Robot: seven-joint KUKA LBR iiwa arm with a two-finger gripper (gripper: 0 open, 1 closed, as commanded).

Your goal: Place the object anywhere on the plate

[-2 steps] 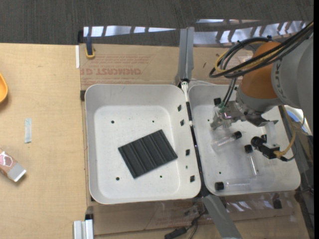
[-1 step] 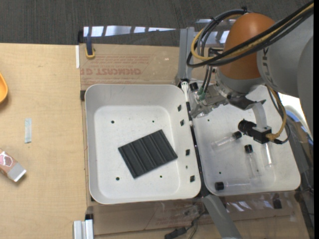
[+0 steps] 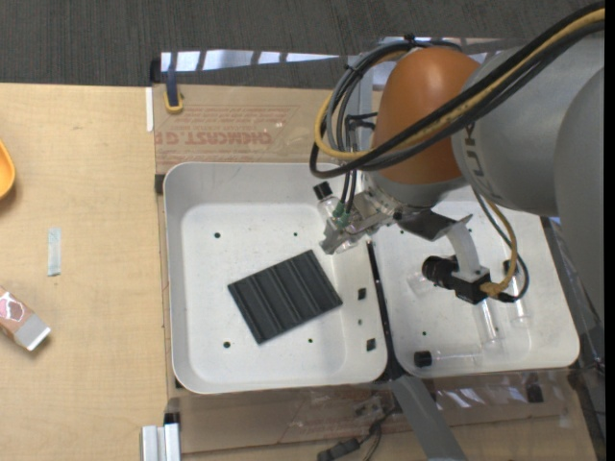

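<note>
Nearest the camera, the left bin and the right bin sat side by side, their inner walls touching along a dark seam. In the right bin, near its front wall, lay a small black piece, and just behind it a clear, glassy object rested on the white floor, too transparent for its shape to be made out. The dark ribbed plate lay flat and skewed in the middle of the left bin, well apart from the clear object and bare on top. To the left of the bins, on the wooden bench, were a pink and white block and, further back, a small grey strip. Beyond the plate's far right corner the gripper hung over the left bin close to the seam; whether it was spread or pressed together could not be told, and nothing could be seen in it. Above it rose the arm with its orange band, draped with black and yellow cables. Furthest back, a sheet of printed cardboard lay behind the bins.
</note>
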